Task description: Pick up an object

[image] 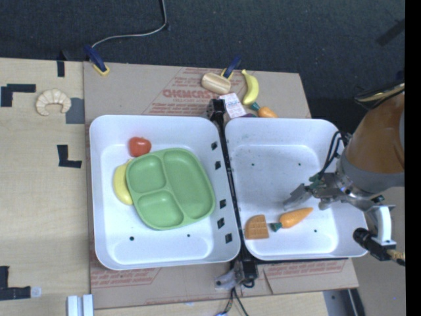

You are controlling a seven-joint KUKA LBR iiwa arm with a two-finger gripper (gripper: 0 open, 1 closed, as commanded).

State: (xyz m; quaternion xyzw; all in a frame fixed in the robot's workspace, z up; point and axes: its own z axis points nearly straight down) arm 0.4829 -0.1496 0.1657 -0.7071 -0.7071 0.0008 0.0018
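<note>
Below the claw [304, 195], an orange carrot [294, 217] lies tilted.

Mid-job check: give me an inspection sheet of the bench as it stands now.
Surface: cardboard-covered bench with left white bin and right white bin.
Job's things: orange toy carrot and brown waffle-like block in right bin; green divided plate, red tomato, yellow banana-like piece in left bin.
Clutter: croissant, bread roll, yellow banana outside bins.
Grippers: two-finger gripper open, just above the carrot.
Cables: white cable behind bench.
Surroundings: dark floor.
</note>
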